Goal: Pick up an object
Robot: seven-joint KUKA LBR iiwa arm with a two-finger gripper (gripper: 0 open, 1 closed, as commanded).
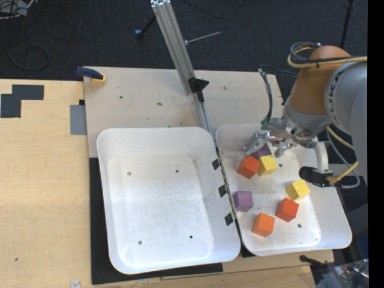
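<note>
While the gripper point(270, 141) hovers mid-right over the right bin point(336, 233), jaw state unclear, a purple cube point(262, 153), yellow cube point(268, 165) and orange cube point(248, 167) crowd beneath.

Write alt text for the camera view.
A grey and orange robot arm's pincer hovers over a cluster of coloured blocks in the right white bin: red, yellow, purple and orange cubes. The left white bin sits beside it.
</note>
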